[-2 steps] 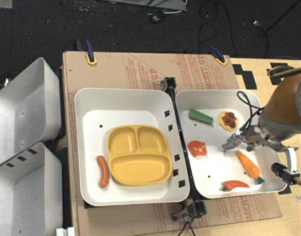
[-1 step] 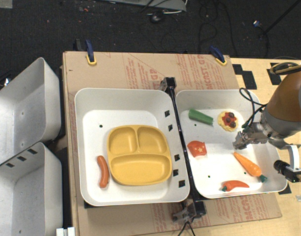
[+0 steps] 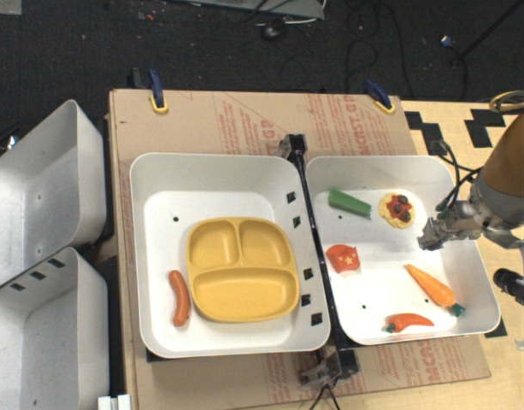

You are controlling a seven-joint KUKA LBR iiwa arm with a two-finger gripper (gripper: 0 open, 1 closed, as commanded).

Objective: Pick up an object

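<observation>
Camera view from above the bench: two shallow white bins sit side by side on a brown cardboard-covered bench top (image 3: 244, 118). The left bin (image 3: 150, 229) holds a yellow divided plate (image 3: 242, 269) near its middle, with a reddish sausage (image 3: 179, 298) lying just beside the plate's left edge. The right bin (image 3: 373, 173) carries five smaller items, all apart from one another: an orange carrot (image 3: 432, 285) toward the right wall, a green pepper piece (image 3: 350, 202) near the top left, a red tomato-like chunk (image 3: 343, 258) by the divider, a small tart topped with dark berries (image 3: 397, 209) near the top, and an orange-red chili (image 3: 409, 321) along the front wall. The grey arm (image 3: 501, 195) reaches in from the right, its gripper (image 3: 431, 236) low over the right bin, between the tart and the carrot and touching neither. Nothing is seen between the jaws; whether they are open or closed cannot be told from this angle.
</observation>
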